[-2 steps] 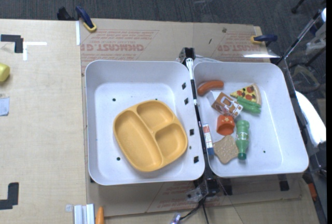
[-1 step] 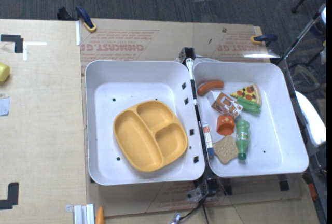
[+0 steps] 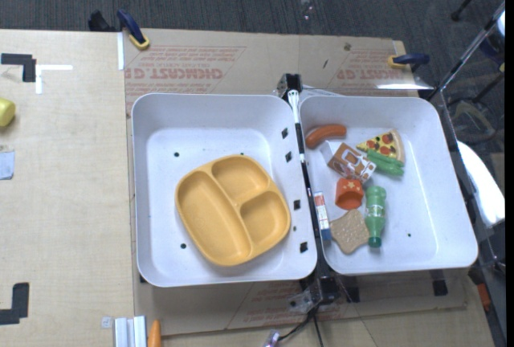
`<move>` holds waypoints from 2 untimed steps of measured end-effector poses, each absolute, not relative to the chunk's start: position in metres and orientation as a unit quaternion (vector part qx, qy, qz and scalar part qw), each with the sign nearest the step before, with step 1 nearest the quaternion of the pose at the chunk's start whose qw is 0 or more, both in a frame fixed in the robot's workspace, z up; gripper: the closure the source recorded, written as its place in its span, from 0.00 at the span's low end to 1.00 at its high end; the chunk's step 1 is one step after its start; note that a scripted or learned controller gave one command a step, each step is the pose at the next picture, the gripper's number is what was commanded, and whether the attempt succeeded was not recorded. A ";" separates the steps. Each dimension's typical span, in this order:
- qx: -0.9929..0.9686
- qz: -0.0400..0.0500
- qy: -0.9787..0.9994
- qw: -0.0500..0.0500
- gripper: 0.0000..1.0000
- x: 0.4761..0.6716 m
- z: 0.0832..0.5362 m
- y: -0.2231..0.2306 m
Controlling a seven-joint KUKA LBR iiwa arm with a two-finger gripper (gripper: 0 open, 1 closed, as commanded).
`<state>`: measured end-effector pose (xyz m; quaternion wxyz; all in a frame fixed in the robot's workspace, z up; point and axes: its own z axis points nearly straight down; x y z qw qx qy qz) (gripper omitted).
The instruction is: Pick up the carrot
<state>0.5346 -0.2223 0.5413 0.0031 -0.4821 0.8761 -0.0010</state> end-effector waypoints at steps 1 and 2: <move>-0.482 -0.001 0.876 0.003 0.00 0.535 0.541 -0.222; -0.561 -0.001 0.828 0.003 0.00 0.501 0.542 -0.152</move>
